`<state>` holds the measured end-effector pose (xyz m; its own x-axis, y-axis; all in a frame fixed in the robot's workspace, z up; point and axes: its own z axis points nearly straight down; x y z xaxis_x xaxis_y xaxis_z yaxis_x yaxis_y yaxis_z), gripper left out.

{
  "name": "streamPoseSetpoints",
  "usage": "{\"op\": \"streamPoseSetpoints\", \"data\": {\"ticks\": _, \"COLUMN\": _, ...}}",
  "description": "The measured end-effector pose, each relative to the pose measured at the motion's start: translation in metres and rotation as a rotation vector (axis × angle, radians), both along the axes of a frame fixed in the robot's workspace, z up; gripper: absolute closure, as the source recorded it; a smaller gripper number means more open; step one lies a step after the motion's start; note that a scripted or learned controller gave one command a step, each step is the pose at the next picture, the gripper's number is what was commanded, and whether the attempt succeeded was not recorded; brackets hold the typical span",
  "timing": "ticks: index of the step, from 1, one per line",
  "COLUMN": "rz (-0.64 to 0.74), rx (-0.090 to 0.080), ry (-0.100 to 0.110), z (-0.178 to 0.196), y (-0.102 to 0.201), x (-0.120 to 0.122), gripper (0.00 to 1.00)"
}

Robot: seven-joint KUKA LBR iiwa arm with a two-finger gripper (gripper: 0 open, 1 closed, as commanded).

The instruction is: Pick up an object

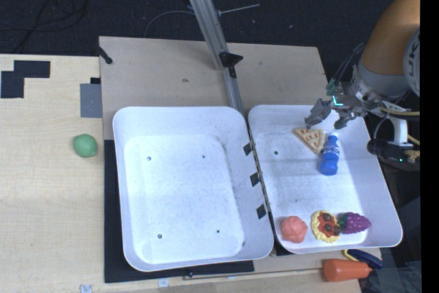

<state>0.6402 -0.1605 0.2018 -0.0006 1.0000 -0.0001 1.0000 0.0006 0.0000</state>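
Bins sit side by side on a pale board: the left bin (137,121) and the right bin (374,178), their inner rims meeting along a line of small black clips (255,178). The gripper (331,116) hangs over the far edge of the right bin, carried by the grey arm with its orange band (394,24) coming in from the right. Its two fingers (317,112) stand apart, spread to either side, with nothing between them.

Just near of the gripper, in the far part of the right bin, lies a toy pizza slice (311,138), flat on the floor of the bin, its tip just below the left finger. Whether finger and slice touch cannot be told. Beside the slice, to its right and slightly nearer, lies a small blue bottle (330,156), close to the slice. Along the near wall of the same bin three toys sit in a row: a pink-orange rounded lump (293,229) at the left, a yellow and red piece (325,225) in the middle, and a purple grape bunch (356,221) at the right, the last two touching.

Outside the bins, an orange carrot-like toy (345,270) lies on the bench at the near right corner. A green ball (86,145) rests on the light wooden surface well to the left of the left bin. A metal rail (212,34) slants from the far side down toward the gap between the bins.
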Motion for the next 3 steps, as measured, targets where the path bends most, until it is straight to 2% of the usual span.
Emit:
{"op": "streamPoseSetpoints", "data": {"ticks": 1, "rz": 0.0, "rx": 0.0, "ry": 0.0, "z": 0.0, "y": 0.0, "x": 0.0, "gripper": 0.0}}
{"op": "streamPoseSetpoints", "data": {"ticks": 2, "rz": 0.0, "rx": 0.001, "ry": 0.006, "z": -0.062, "y": -0.005, "x": -0.002, "gripper": 0.0}}
{"op": "streamPoseSetpoints", "data": {"ticks": 3, "rz": -0.001, "rx": -0.002, "ry": -0.001, "z": -0.11, "y": -0.006, "x": -0.001, "gripper": 0.0}}
